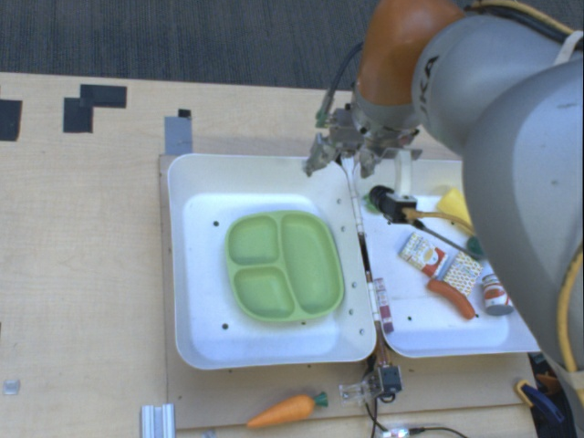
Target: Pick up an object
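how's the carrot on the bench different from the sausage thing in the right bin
The orange toy carrot with a green top lies on the bare wooden bench, in front of the bins; the small red-orange toy sausage lies inside the right white bin. The carrot tapers to a point and looks longer; the sausage is an even, rounded cylinder. The carrot lies alone, while the sausage lies beside a printed packet. Both look like toy food, lying flat.

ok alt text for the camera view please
A grey arm's gripper hangs over the rim between two white bins. The left bin holds a green divided plate; the right bin holds small items, and a toy carrot lies on the bench.
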Controlling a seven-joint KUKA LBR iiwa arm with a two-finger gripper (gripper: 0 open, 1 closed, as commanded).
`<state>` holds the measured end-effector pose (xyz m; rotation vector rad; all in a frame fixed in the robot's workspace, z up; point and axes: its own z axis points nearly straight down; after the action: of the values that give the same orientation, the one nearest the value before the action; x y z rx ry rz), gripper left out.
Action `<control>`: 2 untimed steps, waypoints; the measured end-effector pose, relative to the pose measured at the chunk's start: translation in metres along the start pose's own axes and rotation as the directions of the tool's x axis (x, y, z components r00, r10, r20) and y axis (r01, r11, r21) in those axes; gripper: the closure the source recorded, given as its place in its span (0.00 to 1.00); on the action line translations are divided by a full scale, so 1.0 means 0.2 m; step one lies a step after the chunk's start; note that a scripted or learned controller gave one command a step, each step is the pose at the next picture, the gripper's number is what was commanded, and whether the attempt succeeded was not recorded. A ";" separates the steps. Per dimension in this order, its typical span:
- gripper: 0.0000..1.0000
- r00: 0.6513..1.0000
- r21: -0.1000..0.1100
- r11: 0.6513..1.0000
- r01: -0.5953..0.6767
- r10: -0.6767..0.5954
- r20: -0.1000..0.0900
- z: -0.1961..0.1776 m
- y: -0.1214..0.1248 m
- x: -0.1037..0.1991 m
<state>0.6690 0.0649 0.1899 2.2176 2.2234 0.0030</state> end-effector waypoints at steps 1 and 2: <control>0.00 1.000 0.002 1.000 0.002 -0.002 -0.002 0.26 0.00 0.33; 0.00 1.000 -0.004 1.000 0.002 -0.002 -0.004 0.52 -0.29 0.68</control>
<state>0.6117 0.2016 0.0868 2.2146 2.2257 0.0117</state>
